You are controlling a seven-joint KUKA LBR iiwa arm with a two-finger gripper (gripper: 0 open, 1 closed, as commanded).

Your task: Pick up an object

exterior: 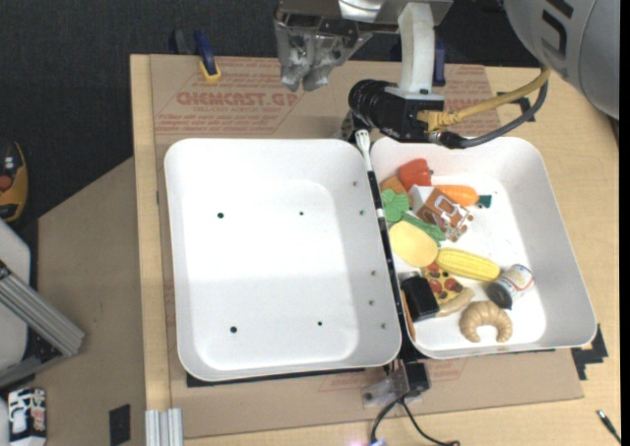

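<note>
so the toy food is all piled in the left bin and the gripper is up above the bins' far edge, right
Not quite: the toy food lies in the right bin, not the left bin. The camera view shows this. The gripper is indeed above the bins' far edge.

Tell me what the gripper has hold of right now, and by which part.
Nothing. The gripper hangs above the cardboard behind the left bin, with nothing between its fingers. The toy food, such as the corn and croissant, lies in the right bin.

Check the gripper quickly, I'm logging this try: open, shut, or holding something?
Gripper: raised above the bench beyond the left bin, nothing between its fingers; open or shut cannot be told.
</note>
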